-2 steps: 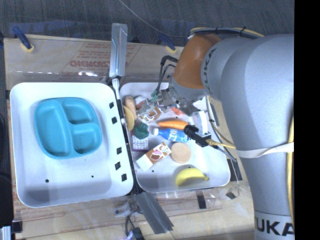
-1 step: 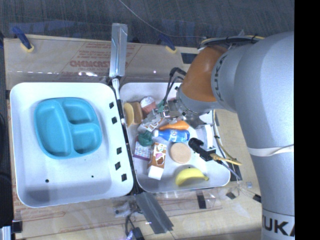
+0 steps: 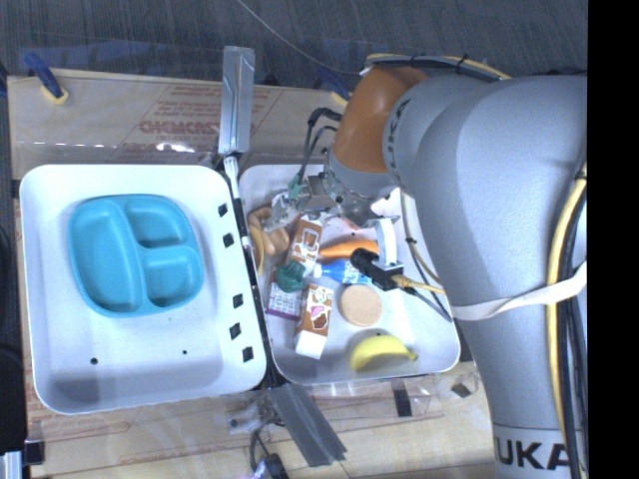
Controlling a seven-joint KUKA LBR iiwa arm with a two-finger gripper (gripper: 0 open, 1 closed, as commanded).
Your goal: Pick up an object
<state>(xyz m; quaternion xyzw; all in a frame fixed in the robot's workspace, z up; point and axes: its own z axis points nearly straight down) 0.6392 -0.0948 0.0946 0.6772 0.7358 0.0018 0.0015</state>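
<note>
Down below, two white bins side by side on the tabletop (image 3: 120,103). Left bin (image 3: 60,367), at the left of the frame, with a blue tray (image 3: 135,250) split into parts. Right bin (image 3: 439,352), at the middle, crowded with small things: yellow banana (image 3: 379,351) near the lower edge, round tan disc (image 3: 360,305) just above it, orange carrot (image 3: 347,248), small snack boxes (image 3: 318,312) beside them. Big grey arm (image 3: 499,198) with an orange band (image 3: 369,118) coming from the right. Hand (image 3: 318,196) low over the top of the right bin; cannot tell whether clenched or released.
</note>
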